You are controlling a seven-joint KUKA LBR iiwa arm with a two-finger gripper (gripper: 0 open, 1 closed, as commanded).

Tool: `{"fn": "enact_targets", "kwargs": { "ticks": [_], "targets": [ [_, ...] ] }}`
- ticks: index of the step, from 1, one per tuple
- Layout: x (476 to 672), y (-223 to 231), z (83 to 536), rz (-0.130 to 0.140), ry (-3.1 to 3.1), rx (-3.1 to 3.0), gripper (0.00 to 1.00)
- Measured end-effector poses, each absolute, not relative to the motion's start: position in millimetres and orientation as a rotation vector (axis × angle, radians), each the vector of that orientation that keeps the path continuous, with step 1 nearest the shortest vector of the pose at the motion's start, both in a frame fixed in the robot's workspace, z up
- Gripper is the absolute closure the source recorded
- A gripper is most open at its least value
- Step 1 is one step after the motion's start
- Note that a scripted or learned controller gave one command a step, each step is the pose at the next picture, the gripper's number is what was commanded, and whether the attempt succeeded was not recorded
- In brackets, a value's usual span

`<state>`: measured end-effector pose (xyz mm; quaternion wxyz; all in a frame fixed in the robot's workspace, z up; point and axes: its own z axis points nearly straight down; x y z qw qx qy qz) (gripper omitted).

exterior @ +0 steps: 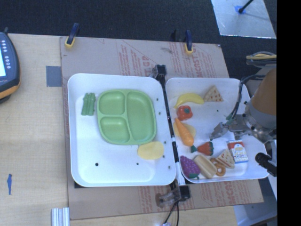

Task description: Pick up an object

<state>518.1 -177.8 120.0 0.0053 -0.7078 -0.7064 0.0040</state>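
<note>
The claw [220, 130] hangs over the right bin [207, 84], fingers apart and holding nothing, just above a strawberry [205, 148] and beside a small carton [238, 151]. Around it lie a carrot [184, 132], tomato [184, 112], banana [189, 99], grapes [189, 166] and hot dog [205, 165]. In the left bin [84, 173], a green tray [126, 116] sits beside a yellow chip [150, 150].

I work in a robotics lab, not a kitchen. My two white bins [77, 126] sit on a cardboard sheet [136, 55] clamped [71, 36] to a wooden bench, a teach pendant [7, 65] left of them. The food in the bins is plastic toy food [184, 132].
</note>
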Motion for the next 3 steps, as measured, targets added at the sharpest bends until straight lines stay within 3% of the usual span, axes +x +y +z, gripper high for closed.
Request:
{"fn": "enact_targets", "kwargs": {
  "ticks": [1, 2, 3],
  "targets": [
    [499.4, -123, 90, 0.005, -2.224, -2.206, 0.00],
    [501.1, -127, 102, 0.006, -2.228, -2.210, 1.00],
    [536.7, -64, 197, -0.011, -2.236, -2.213, 1.00]
  ]
}}
